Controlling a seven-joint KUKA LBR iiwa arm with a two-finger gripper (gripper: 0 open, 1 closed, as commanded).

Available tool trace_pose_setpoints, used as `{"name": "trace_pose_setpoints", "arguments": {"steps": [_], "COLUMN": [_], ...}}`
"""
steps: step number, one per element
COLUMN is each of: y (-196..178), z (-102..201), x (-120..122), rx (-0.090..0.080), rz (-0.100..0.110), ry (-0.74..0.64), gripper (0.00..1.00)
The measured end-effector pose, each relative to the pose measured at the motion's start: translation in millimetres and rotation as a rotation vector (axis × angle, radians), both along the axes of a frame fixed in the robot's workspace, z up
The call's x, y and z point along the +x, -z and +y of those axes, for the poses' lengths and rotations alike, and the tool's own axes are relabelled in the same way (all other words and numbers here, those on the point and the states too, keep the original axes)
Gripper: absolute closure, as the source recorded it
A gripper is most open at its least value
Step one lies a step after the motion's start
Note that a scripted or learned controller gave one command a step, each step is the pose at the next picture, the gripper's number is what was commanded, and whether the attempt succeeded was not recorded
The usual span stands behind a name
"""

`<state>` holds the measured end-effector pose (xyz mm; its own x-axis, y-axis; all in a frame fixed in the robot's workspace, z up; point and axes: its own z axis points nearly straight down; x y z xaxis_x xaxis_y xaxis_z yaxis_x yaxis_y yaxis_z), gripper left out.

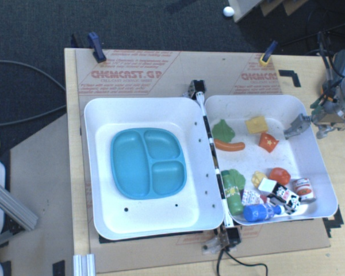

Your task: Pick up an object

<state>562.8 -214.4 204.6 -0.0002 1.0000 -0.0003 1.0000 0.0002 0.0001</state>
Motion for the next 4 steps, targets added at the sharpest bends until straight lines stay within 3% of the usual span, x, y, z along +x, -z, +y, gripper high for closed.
{"name": "trace_pose_setpoints", "arguments": {"steps": [1, 2, 3, 4], "y": [111.2, 99.8, 99.9, 106.0], "z": [65.8, 63.3, 63.4, 87.3], "x": [39.8, 40.7, 40.5, 104.1], "rx": [-0.001, -0.006, -0.006, 0.000], "rz": [-0.010, -0.014, -0.014, -0.001], "ry": [-0.002, -0.001, 0.000, -0.002], "gripper": [0.00, 1.00, 0.00, 0.00]}}
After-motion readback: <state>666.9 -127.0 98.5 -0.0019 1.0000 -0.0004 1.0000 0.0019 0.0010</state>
